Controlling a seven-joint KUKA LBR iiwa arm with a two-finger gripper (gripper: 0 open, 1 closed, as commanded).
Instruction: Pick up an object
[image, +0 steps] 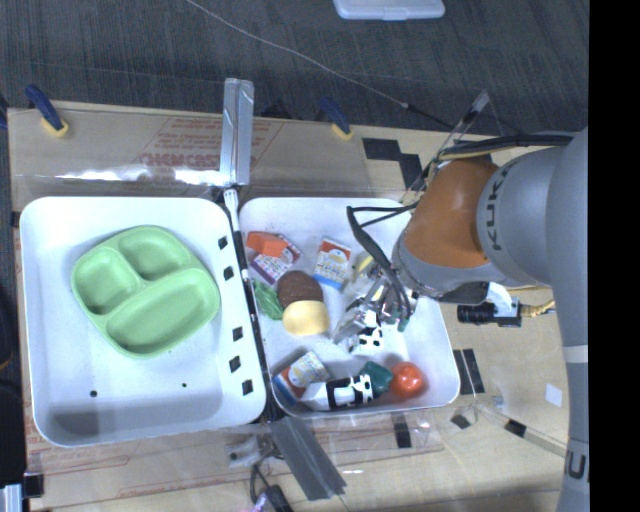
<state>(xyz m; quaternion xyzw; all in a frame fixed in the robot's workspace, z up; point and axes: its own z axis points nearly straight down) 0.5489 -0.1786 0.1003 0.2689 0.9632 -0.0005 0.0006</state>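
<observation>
Right of frame centre, over the right-hand shallow white bin (432, 352), gripper (372, 318) hovers above a black-and-white spotted object (370, 340); finger spacing cannot be told.

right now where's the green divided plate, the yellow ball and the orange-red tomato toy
green divided plate (146, 290): camera view, on the ridge between its compartments
yellow ball (306, 318): camera view, middle of its top
orange-red tomato toy (407, 380): camera view, centre of its rounded body

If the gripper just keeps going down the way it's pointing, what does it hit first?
Most likely the small black-and-white spotted toy lying right under the gripper in the right bin. Depth is hard to judge from this slanted view, so contact may already be close.
</observation>
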